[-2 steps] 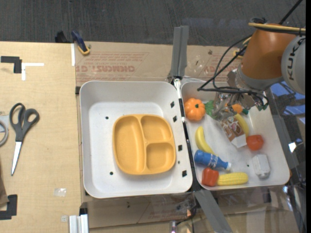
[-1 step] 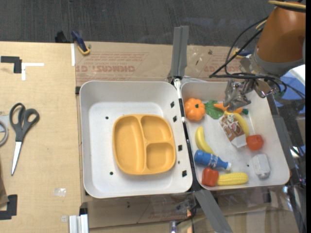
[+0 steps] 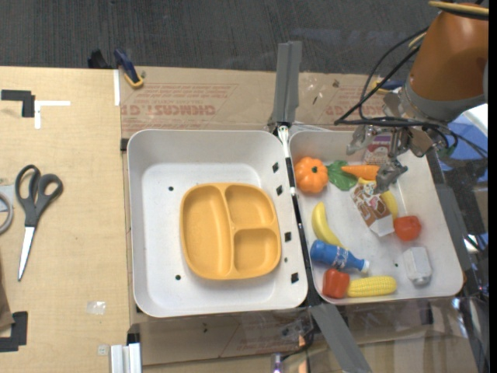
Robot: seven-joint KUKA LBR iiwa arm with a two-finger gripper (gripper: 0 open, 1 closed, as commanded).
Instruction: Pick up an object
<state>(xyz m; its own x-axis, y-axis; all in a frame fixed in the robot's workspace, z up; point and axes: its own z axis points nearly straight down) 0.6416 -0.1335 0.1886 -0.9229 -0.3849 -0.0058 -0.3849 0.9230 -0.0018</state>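
My gripper (image 3: 382, 162) hangs low over the back of the right bin (image 3: 446, 208), below the orange wrist band. Just under and left of it lies a carrot (image 3: 359, 171) with a green top (image 3: 338, 176). An orange pumpkin-like fruit (image 3: 311, 175) sits at the bin's back left. A snack packet (image 3: 373, 207) lies just in front of the gripper, with a red tomato (image 3: 407, 227) to its right. Further forward lie a banana (image 3: 324, 224), a blue bottle (image 3: 338, 256), a corn cob (image 3: 371, 287) and a grey-white block (image 3: 417, 264). Nothing visibly sits in the gripper.
The left bin (image 3: 151, 208) holds a yellow divided plate (image 3: 231, 230). Scissors (image 3: 33, 208) lie on the bench at the far left. A grey post (image 3: 287, 84) stands behind the seam between the bins. Cables trail from the arm at the upper right.
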